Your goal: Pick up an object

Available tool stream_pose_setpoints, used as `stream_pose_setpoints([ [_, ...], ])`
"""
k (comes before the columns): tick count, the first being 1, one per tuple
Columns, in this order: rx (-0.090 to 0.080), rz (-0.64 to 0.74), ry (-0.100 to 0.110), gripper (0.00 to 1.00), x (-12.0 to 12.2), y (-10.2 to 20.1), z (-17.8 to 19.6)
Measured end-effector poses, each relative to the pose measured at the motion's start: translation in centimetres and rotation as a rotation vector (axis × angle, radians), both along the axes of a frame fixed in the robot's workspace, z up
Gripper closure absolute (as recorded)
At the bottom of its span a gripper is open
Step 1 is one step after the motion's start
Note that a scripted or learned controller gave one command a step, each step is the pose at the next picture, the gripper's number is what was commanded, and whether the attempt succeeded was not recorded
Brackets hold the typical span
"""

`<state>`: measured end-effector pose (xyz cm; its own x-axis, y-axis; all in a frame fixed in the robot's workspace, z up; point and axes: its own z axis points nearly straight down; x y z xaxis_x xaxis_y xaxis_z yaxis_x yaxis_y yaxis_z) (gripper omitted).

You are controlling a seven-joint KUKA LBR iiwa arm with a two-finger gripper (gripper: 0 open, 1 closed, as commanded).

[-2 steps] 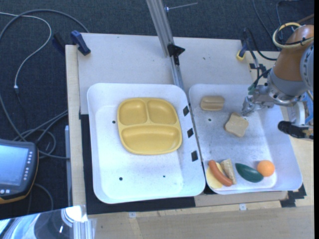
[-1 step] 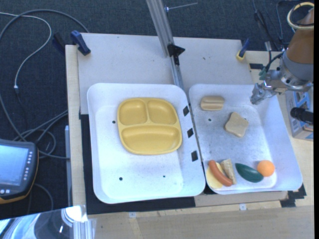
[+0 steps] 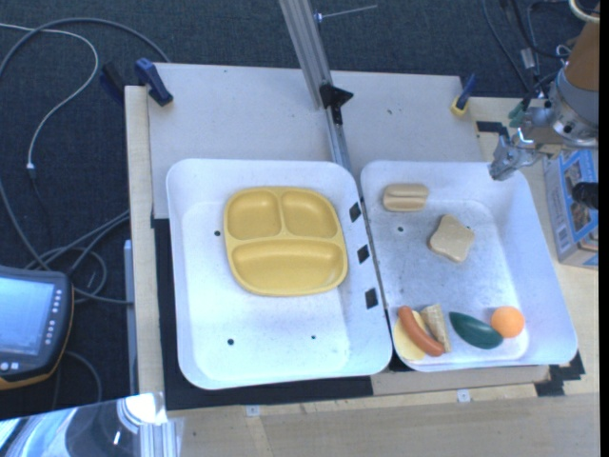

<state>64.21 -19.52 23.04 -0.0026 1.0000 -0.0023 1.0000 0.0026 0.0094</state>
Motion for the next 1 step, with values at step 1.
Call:
stream_pose_setpoints([
  [1, -0.001, -0.001, -0.001, 1.0, 0.16, -0.46, 6.53],
])
